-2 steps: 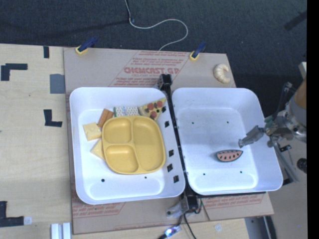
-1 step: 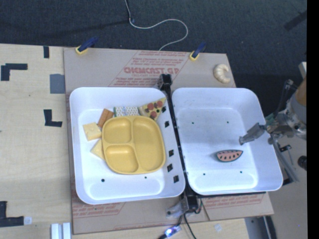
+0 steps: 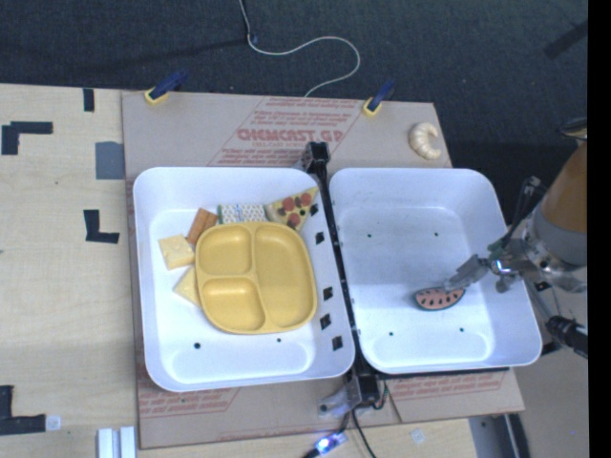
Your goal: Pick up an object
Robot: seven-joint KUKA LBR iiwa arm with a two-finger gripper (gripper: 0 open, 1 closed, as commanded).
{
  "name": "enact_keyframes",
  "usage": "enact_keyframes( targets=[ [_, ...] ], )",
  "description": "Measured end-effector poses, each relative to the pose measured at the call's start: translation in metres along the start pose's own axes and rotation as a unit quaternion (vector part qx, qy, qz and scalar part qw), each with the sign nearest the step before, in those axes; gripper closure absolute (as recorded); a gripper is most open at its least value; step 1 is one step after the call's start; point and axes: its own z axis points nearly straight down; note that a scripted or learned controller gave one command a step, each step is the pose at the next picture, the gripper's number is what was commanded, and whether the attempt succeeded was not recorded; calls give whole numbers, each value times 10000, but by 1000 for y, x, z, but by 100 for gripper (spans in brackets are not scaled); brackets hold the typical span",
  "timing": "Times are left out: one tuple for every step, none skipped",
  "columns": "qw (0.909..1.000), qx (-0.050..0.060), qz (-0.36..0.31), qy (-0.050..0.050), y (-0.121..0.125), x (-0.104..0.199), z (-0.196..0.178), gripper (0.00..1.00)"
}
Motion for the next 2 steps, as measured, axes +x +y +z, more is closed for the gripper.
enact_keyframes(
  targets=[
    [10000, 1, -5, 6, -1, 10, 60, 0],
    [10000, -26, -6, -13, -1, 11, 76, 0]
  ],
)
